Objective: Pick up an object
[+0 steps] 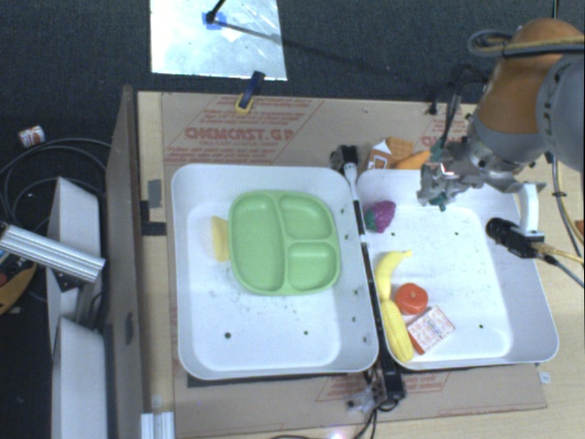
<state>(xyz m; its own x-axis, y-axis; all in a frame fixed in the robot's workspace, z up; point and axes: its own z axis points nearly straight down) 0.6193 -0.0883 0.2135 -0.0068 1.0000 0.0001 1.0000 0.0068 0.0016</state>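
While my grey arm with its orange band hangs over the upper right of the frame, nothing has been picked up yet, and the choice of target is open.

Largest first. Two shallow white plastic bins lie side by side across the middle of the frame. The left bin holds a pale green three-compartment plastic plate, with a flat yellow piece partly tucked under the plate's left edge. I judge the plate too wide and flat for my claw.

The right bin holds the candidates, all grouped along its left side. A yellow toy banana lies just beside a round red toy tomato. Below them sit a long yellow corn-like piece against the dividing wall and a small red-and-white packet. A small purple rounded toy sits alone at the bin's upper left corner, near my claw.

My two-finger claw hovers at the right bin's upper edge. It carries nothing that I can see; how far it is parted, I cannot tell at this size.

Recommendation: take the purple toy. It stands apart from the cluster, so a miss disturbs nothing. I should centre over it, descend straight, and keep off the bin wall beside it.
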